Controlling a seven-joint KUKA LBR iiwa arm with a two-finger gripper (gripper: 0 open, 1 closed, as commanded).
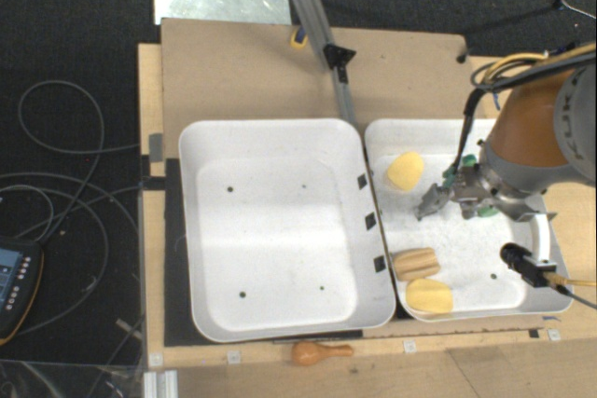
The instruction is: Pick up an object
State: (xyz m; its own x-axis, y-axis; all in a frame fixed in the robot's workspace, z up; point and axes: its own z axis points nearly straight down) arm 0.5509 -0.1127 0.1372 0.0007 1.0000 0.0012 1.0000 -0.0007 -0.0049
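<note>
In the right bin [522, 294] lie three objects. A round yellow one [406, 171] rests near the back left corner. A tan wooden block [415, 263] and a yellow lump [430, 296] sit close together at the front left. My gripper [446, 199] hangs over the middle of this bin, right of and slightly nearer than the round yellow object, and apart from it. Nothing shows in its grasp. The grey arm with its orange band [527, 130] covers the bin's right side.
The left bin [201, 154] stands beside the right one, their rims touching. A small orange-brown object [322, 351] lies on the bench in front of the bins. A slanted metal pole [312, 9] rises behind them. Cables and a pendant [17, 280] lie on the floor at left.
</note>
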